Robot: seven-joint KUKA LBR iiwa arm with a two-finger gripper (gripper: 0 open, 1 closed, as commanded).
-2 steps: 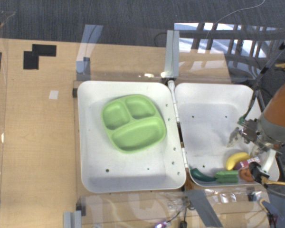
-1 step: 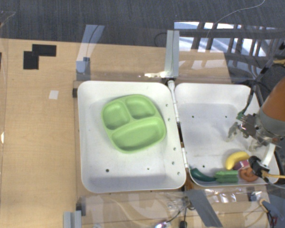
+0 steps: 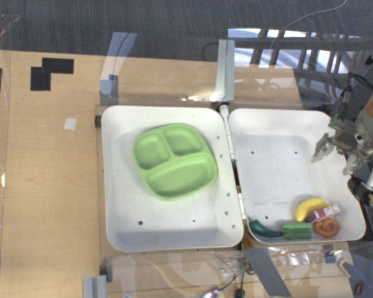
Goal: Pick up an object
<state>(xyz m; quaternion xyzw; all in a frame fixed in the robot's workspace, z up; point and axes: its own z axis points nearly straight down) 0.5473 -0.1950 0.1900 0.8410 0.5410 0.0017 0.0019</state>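
Wooden counter point(image 3: 43, 185) carried two shallow white bins side by side. Left bin point(image 3: 121, 228) held a green divided plate point(image 3: 174, 160). Right bin point(image 3: 267, 129) had a small pile in its near-right corner: yellow banana point(image 3: 309, 208), a green piece point(image 3: 296, 230), dark green veg point(image 3: 264, 230), a round orange-brown item point(image 3: 326, 227). My tool point(image 3: 336, 149) hung at the bin's right wall, w/ fingers spread apart, nothing between them. Pile lay toward the camera from the tool, well apart; banana sat nearest, I judged.
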